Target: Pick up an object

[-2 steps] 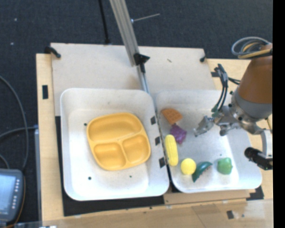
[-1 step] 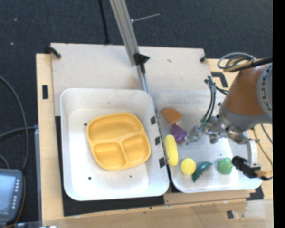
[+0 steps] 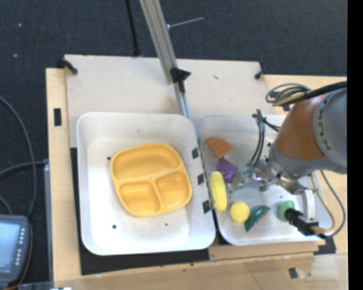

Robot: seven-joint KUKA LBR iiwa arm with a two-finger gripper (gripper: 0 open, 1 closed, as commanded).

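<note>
One grey arm (image 3: 305,141) reaches over the right bin (image 3: 242,125), its claw (image 3: 261,179) low (whether spread or closed, I cannot tell). Just left lie a purple piece (image 3: 227,170), yellow corn (image 3: 218,191) along the bin's left wall, and a yellow ball (image 3: 239,211).

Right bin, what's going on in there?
Gripper low over right bin. Nothing seen held. Corn cob, lemon, purple piece lying close by.

No writing, label, brand mark or number can be read on anything here. The screen (image 3: 6,249) at the lower left, left of the yellow tray (image 3: 150,178), shows a pale glow, but whatever it displays is too small and blurred to make out.
</note>
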